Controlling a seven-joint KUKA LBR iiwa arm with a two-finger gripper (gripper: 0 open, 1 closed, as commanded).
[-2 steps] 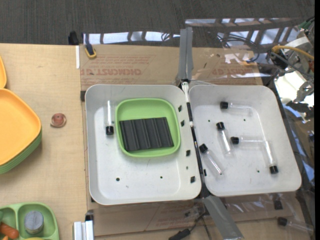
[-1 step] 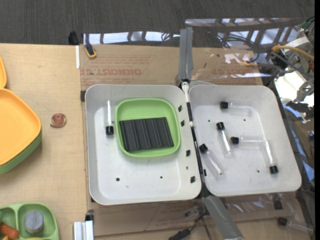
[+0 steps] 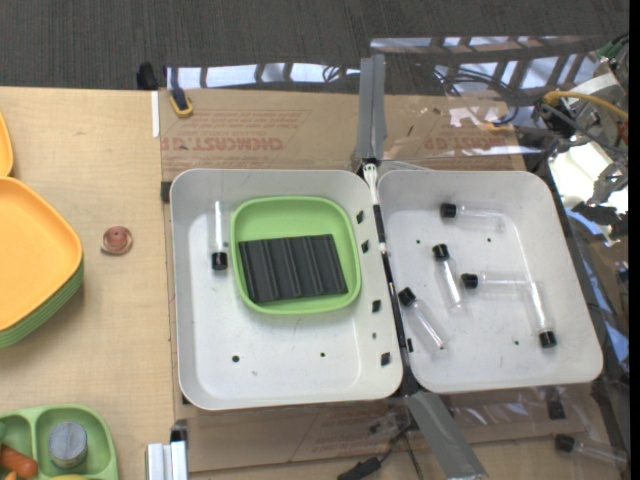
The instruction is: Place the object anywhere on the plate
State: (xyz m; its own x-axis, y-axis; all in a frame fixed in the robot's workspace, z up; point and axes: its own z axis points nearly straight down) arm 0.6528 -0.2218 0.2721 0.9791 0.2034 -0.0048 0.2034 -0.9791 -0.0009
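A green square plate (image 3: pixel 296 214) sits in the left bin (image 3: pixel 290 378), toward its far side. A black ribbed pad (image 3: pixel 291 268) lies on the plate. Beside the plate's left edge lies one clear tube with a black cap (image 3: pixel 218 236), pointing away from the camera. The right bin (image 3: pixel 500 368) holds several more clear tubes with black caps: one near the far wall (image 3: pixel 449 210), one in the middle (image 3: pixel 447 273), one lying crosswise (image 3: pixel 495 283), one by the left wall (image 3: pixel 420 318) and one at the right (image 3: pixel 540 318).
A stack of orange plates (image 3: pixel 30 253) lies at the left edge of the wooden bench. A small red disc (image 3: pixel 118 238) rests beside it. A green compartment tray (image 3: pixel 55 438) is at the bottom left. Cardboard (image 3: pixel 260 133) lies behind the bins, with cables and brackets (image 3: pixel 590 118) at the far right.
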